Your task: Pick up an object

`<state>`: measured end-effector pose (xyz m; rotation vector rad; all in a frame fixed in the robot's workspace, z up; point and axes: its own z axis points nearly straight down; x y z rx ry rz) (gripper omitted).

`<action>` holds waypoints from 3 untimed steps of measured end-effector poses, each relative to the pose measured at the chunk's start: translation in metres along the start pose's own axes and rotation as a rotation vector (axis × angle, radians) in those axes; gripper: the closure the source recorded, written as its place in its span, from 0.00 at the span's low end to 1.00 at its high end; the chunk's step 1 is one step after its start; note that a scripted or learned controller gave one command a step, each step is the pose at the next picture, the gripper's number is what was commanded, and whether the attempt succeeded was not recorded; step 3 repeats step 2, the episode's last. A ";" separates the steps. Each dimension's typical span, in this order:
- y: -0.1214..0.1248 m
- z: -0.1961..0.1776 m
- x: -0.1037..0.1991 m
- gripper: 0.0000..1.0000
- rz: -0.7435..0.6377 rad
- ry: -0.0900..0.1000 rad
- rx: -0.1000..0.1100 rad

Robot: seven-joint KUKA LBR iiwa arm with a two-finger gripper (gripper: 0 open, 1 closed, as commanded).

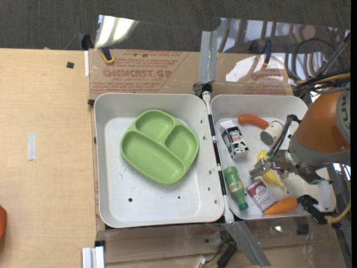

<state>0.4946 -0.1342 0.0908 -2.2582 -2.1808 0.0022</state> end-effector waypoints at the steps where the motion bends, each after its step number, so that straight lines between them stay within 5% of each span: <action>1: 0.000 -0.008 -0.001 1.00 0.005 0.000 0.002; 2: 0.012 -0.100 0.049 1.00 0.021 -0.002 0.000; 3: 0.012 -0.100 0.049 1.00 0.021 -0.002 0.000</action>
